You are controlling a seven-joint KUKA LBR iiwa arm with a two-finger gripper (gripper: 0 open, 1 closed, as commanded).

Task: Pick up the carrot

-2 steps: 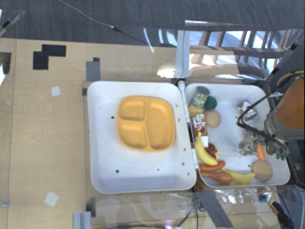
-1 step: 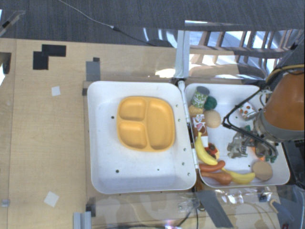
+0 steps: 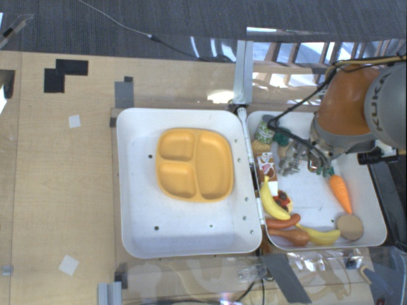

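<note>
carrot lying in right bin, near potato | gripper just beside it, not holding it, open or closed hard to tell | still to grab and lift

Open floor of the right bin is lying between the gripper and the carrot. Bananas, sausages and a potato are crowding the near edge; packets are blocking the left wall.
</note>
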